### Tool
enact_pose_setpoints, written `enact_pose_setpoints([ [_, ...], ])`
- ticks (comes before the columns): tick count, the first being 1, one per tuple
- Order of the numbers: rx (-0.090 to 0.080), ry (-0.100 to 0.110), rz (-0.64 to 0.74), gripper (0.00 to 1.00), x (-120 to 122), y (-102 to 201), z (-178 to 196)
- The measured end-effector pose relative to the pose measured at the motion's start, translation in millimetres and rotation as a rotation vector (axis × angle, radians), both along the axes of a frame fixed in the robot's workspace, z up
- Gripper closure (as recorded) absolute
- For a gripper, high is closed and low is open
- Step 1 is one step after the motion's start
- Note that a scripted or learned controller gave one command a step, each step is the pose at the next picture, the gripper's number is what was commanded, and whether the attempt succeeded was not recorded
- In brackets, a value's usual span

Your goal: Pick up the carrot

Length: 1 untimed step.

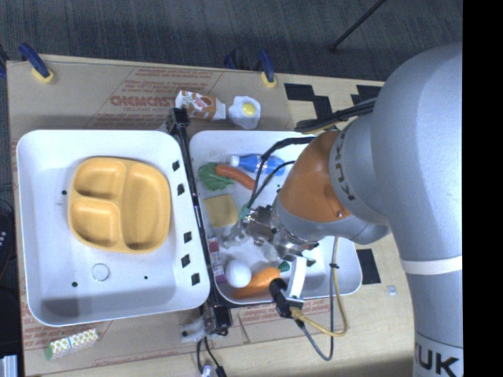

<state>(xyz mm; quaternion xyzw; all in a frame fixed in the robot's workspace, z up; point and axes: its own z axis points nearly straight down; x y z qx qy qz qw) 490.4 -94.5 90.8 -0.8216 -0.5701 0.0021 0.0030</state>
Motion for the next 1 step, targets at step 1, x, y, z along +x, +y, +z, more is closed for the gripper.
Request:
enact_pose_setpoints([
  [1,-0.001,-0.003,0.050,0.00,51.4,-13.7,36.1],
])
